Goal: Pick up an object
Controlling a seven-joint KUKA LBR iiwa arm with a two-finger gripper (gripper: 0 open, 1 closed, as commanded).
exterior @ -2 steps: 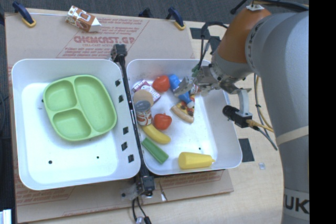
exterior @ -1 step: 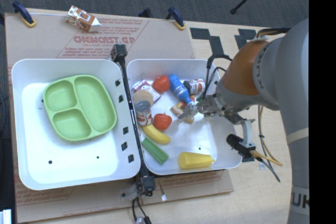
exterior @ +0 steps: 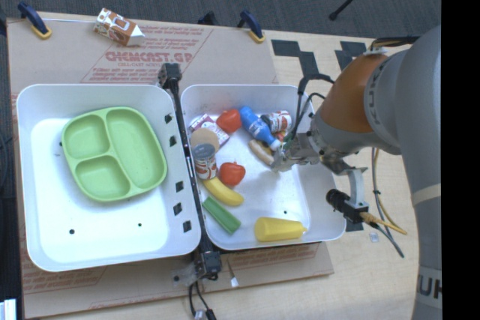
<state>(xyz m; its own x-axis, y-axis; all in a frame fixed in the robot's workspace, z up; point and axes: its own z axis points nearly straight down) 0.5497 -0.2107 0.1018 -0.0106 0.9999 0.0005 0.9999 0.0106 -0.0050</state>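
Note:
The right bin (exterior: 319, 225) holds several small objects. Among them are a blue bottle (exterior: 255, 126), a red-and-white can (exterior: 280, 121), a tan hot dog (exterior: 260, 152), a red pepper (exterior: 229, 121) and a tomato (exterior: 233, 173). There are also a yellow banana (exterior: 224, 192), a green block (exterior: 220, 214), a yellow wedge (exterior: 279, 228) and an upright can (exterior: 203, 160). My gripper (exterior: 282, 159) is low in the bin, at the right end of the hot dog and just below the blue bottle. The wrist hides what lies under it.
The left bin (exterior: 45, 236) carries a green divided plate (exterior: 114, 154). A small carton (exterior: 116, 26) lies on the cardboard behind the bins. The grey arm with its orange band (exterior: 360, 97) crosses the right bin's right wall, with cables (exterior: 379, 217) hanging beside it.

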